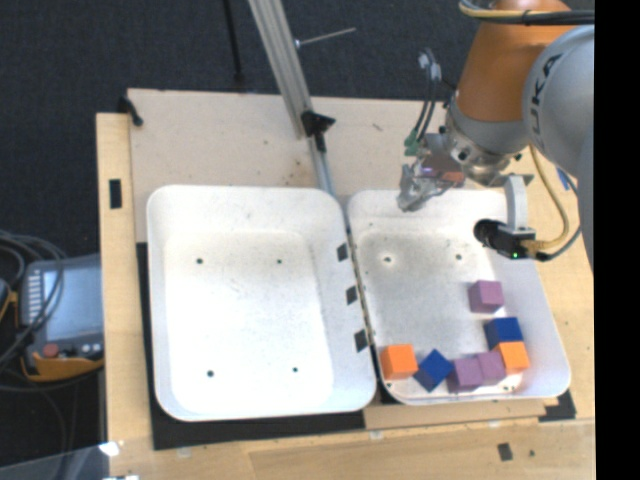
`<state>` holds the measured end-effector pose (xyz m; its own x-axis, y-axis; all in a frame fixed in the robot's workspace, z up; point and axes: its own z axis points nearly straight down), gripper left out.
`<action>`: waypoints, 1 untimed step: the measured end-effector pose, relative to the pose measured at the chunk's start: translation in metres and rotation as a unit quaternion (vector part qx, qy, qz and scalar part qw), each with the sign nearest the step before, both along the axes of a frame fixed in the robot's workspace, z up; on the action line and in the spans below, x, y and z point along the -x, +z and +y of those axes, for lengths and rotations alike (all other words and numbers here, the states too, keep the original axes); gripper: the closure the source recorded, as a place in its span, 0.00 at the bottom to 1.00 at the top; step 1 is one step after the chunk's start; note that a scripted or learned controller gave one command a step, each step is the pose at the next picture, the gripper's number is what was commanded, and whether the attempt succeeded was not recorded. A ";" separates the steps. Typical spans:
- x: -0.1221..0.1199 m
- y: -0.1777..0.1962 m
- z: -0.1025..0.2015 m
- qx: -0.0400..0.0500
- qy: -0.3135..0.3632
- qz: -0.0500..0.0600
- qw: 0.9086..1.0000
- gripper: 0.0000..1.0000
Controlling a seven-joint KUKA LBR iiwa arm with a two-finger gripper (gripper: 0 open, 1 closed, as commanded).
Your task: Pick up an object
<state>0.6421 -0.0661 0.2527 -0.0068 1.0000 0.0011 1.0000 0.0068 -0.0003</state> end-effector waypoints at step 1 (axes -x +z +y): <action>-0.004 0.007 0.056 0.000 0.000 -0.001 1.000 1.00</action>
